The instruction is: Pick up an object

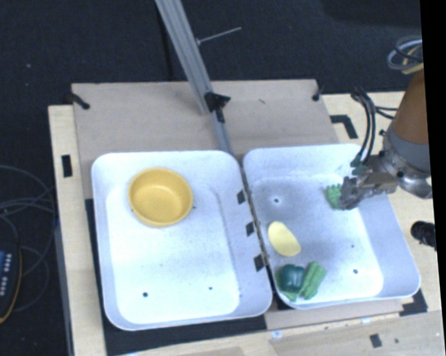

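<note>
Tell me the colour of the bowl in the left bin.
Yellow; the bowl shows clearly in the camera view.

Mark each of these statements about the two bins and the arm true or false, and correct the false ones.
1. The round yellow bowl sits in the left white bin. True.
2. The pale yellow oval object lies in the left bin. False: it lies in the right white bin.
3. The end effector is over the right bin beside a small bright green object. True.
4. The dark green objects lie at the right bin's far edge. False: they lie near its front left corner.
</note>
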Controlling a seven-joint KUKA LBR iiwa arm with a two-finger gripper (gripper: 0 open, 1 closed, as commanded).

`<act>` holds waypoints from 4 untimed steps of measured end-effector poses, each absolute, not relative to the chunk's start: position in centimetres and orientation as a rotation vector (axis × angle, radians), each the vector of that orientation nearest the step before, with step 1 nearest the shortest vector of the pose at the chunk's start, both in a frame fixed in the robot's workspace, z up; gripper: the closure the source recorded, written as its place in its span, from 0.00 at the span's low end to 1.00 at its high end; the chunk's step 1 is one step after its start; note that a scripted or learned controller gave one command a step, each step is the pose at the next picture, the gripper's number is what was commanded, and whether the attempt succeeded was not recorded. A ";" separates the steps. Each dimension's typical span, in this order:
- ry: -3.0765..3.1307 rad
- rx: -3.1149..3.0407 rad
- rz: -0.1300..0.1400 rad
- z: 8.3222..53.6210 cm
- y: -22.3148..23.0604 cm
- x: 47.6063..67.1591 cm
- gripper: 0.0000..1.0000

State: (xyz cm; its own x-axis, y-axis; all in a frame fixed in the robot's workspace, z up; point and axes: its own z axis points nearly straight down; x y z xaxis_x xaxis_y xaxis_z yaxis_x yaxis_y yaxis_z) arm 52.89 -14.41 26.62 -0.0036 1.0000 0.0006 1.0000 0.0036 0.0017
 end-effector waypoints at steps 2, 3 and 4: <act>2.225 2.219 0.000 23.9 -4.1 55.0 1.00; 2.227 2.216 0.002 24.7 1.8 55.8 1.00; 2.225 2.218 0.001 24.9 6.1 56.3 1.00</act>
